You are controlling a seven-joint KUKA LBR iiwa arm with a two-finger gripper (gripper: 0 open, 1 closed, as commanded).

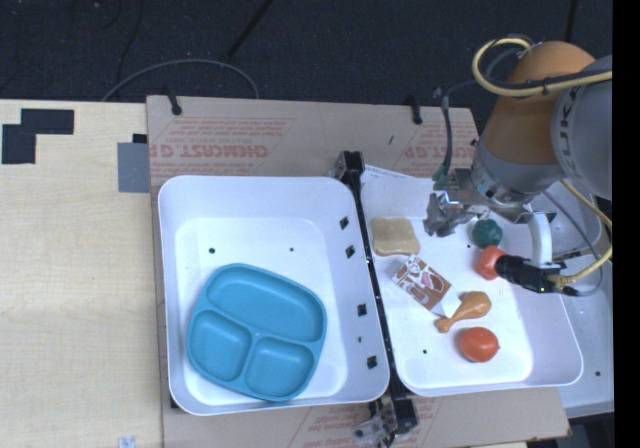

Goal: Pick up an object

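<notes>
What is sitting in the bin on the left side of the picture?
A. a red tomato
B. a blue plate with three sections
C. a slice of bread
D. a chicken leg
B, because the blue plate with three sections lies in the left bin, while the tomato, the bread and the chicken leg all lie in the right bin.
</notes>
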